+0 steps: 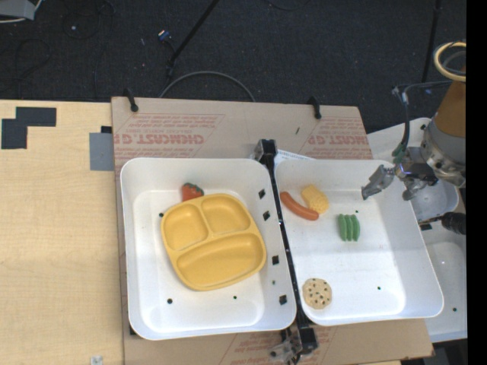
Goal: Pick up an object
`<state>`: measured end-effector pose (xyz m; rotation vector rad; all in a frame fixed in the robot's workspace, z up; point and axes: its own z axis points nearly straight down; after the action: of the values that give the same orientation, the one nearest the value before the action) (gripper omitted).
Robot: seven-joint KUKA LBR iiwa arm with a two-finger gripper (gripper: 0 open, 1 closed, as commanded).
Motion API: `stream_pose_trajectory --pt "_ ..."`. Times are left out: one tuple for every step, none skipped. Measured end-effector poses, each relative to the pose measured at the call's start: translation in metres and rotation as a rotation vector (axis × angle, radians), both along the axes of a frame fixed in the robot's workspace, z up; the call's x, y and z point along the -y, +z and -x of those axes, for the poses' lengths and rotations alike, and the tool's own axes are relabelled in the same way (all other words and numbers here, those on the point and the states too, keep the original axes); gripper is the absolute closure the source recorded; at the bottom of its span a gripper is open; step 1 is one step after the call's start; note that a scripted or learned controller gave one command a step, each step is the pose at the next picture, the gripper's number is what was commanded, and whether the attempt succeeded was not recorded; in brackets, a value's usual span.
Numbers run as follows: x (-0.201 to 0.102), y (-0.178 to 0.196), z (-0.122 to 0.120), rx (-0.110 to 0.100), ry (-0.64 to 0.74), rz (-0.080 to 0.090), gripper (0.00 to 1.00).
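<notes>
The right bin [411, 280] holds an orange-red sausage [298, 206], a yellow corn piece [315, 198] touching it, a small green bean bundle [348, 226] and a round cookie [316, 293] near the front left corner. My gripper [393, 186] hangs over the bin's back right part, above and to the right of the green beans. Its two grey fingers [374, 182] are spread apart, so it is open with nothing between them.
The left bin [144, 295] holds a yellow divided plate [214, 239] and a small red item with a green top [192, 192] behind the plate. A black divider [280, 234] runs between the bins. Cardboard [228, 131] lies under both.
</notes>
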<state>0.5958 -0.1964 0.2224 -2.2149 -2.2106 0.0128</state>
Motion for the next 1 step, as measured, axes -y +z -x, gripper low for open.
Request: stream_pose_trajectory --pt "-0.0002 0.0077 -0.0028 0.014 0.002 0.003 0.0"
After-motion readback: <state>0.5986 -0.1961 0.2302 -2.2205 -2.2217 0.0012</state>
